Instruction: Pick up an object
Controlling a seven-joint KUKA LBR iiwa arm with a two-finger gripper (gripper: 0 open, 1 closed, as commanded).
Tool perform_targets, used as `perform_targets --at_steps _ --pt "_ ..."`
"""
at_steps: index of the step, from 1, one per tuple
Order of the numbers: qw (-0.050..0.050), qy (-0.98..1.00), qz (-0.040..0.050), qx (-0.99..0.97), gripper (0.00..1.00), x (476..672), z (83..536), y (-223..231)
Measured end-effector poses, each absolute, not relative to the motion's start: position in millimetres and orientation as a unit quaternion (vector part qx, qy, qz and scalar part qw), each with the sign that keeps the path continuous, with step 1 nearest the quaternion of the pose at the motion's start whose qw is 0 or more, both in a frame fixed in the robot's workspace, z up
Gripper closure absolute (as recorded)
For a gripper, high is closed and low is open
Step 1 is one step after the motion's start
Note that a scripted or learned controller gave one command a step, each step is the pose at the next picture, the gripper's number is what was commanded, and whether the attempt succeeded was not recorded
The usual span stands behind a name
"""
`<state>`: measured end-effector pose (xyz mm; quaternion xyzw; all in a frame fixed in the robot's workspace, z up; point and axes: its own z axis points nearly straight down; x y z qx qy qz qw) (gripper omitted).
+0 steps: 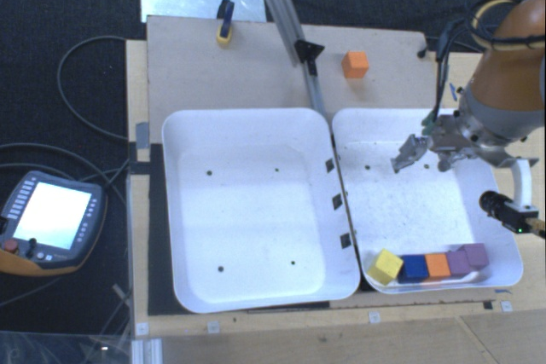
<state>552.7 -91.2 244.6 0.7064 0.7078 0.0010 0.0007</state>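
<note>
We saw the gripper (413, 153) hanging over the upper part of the right bin (503, 273), reaching in from the right. The blocks lay in a row along that bin's near edge: yellow (386, 266), blue (415, 268), orange (437, 265), purple (471, 257). To pick well, we judged, the arm should travel to the yellow end block, which had free space on one side, and descend squarely over it. We could not tell how far the gripper stood apart; nothing showed in it.
</note>
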Motion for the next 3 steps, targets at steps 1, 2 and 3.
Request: perform_targets --at_steps 1,2,3 --pt "-0.003 0.707 -0.002 0.707 0.0 491.8 98.8 -89.6" --pt "0.0 0.707 -0.0001 0.708 0.0 484.4 89.9 -112.3" --pt "0.003 0.71 0.0025 0.704 0.0 543.1 91.2 -92.9"
